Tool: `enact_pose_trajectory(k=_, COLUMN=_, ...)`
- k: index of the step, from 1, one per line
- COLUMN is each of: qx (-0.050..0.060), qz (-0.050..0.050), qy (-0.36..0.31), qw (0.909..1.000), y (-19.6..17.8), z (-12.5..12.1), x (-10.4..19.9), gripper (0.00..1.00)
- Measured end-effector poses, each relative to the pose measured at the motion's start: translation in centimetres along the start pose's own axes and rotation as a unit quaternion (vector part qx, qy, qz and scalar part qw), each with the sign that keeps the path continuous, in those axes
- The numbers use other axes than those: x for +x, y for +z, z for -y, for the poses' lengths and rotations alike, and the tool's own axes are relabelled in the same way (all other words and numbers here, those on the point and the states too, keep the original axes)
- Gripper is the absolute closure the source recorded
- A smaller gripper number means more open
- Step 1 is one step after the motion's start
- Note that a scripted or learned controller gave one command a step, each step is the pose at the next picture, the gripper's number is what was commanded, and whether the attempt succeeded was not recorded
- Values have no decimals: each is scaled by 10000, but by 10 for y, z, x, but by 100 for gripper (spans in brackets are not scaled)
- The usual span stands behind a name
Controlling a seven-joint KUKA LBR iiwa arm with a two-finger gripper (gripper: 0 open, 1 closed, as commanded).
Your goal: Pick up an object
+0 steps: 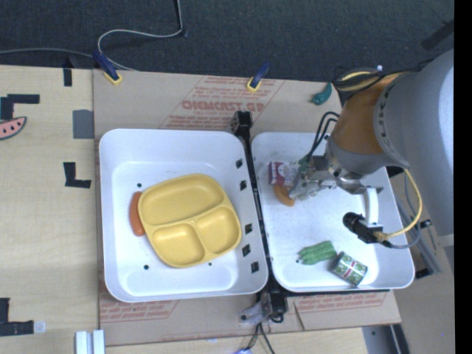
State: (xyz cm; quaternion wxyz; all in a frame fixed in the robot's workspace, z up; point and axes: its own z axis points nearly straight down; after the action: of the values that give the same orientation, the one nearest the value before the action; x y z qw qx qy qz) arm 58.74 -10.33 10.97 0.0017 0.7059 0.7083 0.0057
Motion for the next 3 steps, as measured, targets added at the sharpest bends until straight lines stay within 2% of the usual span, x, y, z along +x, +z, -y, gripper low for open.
enact_pose_trajectory(k=1, qx=0, qz=2, qy=1, qw=10000, y=0, z=0, x=0, gripper=0)
enact_pose_trajectory(k=2, qx=7, qz=-2, qy=-3, qw=10000, y=-9, z=0, x=1, gripper=100)
enact_pose_trajectory(k=3, qx=7, qz=0, qy=-3, qw=10000, y=-9, z=0, x=0, gripper=0)
